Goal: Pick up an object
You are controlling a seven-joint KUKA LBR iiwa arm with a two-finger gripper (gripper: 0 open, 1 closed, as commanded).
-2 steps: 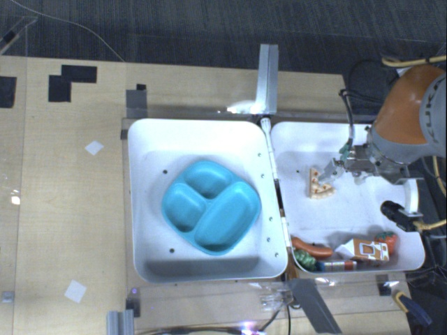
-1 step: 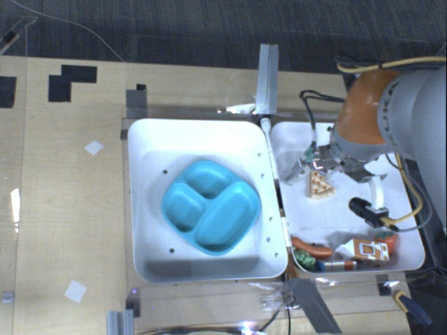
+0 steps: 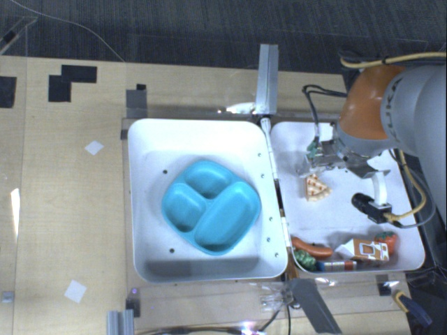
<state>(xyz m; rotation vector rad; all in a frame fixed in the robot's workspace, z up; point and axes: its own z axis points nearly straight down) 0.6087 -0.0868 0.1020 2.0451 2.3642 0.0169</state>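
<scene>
A: Along the lower edge of the right bin [image 3: 412, 257], a crowded row is seen: a sausage-like toy [image 3: 311, 246], something green [image 3: 302, 259] beneath it, a small carton [image 3: 368, 250] and a red piece [image 3: 388, 241]. What risk is posed there?

B: If that cluster were targeted, a neighbour could be nudged or dragged along, since the items lie touching one another (and tight against the bin wall).

A: And higher in the frame?

B: A waffle-patterned wedge [image 3: 317, 187] lies alone, mid-bin, just below the gripper [image 3: 323, 155]. It is judged the likeliest target. Whether the pincer is apart or together cannot be told; it is hidden under the wrist.

A: What might fail?

B: The wedge looks flat, so it could be slid aside rather than caught.

A: The left bin [image 3: 150, 142]?

B: A blue divided dish [image 3: 211, 206] is held there, well apart from the arm.
</scene>
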